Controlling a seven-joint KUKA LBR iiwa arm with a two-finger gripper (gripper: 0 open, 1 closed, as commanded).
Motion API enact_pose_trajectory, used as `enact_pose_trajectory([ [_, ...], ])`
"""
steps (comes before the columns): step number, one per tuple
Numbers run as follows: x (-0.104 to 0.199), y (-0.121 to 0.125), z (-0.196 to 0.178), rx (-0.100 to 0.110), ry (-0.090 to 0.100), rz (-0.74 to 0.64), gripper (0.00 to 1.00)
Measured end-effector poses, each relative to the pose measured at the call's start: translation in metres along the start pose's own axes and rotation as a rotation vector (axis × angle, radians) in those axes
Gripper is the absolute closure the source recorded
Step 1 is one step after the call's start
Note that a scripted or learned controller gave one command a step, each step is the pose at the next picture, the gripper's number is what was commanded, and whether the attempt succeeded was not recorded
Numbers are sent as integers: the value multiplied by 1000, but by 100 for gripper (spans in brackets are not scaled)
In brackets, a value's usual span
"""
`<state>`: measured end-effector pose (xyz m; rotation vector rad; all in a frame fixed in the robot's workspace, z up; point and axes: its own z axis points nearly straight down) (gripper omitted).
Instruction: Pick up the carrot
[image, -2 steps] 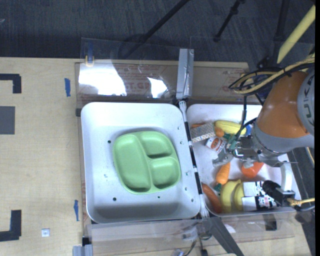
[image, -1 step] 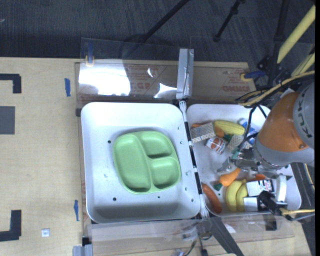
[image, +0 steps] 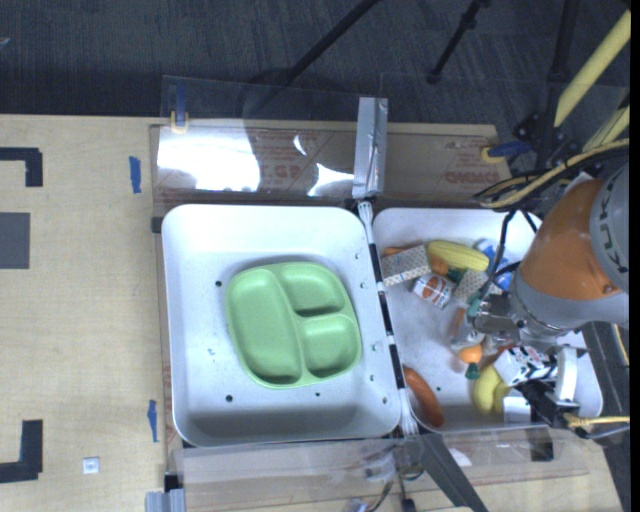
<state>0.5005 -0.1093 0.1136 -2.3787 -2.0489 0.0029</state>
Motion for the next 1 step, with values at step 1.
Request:
enact_pose_trajectory([
  [1,-21,7,-63,-2,-1,202,100],
])
